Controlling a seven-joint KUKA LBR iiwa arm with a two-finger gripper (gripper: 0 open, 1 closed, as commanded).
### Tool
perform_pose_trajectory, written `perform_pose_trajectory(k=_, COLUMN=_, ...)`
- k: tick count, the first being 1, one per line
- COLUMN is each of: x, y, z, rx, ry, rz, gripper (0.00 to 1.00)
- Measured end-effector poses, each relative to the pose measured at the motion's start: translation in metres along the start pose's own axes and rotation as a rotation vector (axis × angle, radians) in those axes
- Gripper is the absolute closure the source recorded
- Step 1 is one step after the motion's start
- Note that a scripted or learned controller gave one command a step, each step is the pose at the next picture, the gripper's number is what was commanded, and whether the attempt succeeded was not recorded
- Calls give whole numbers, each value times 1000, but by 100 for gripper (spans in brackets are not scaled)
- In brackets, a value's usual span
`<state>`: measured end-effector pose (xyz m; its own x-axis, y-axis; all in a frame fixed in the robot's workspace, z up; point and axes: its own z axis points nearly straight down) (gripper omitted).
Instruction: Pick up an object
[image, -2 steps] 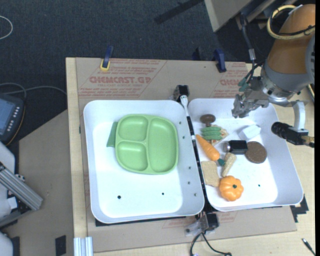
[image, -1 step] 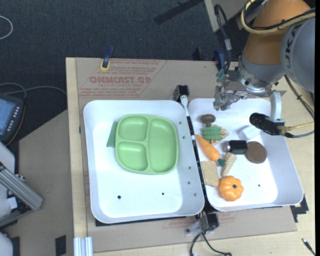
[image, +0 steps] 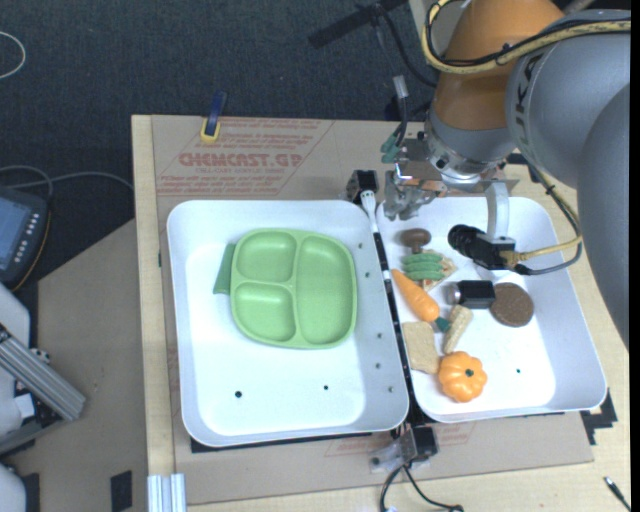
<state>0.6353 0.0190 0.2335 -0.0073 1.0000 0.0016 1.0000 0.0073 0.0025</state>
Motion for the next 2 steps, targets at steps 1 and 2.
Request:
perform_pose_trajectory(k=1, x=12, y=11, z=1, rx=-1, ry=-2, rz=5, gripper=100)
perform_pose_trajectory(k=2, x=14, y=9, z=19, rx=6, ry=-2, rz=6, gripper=100)
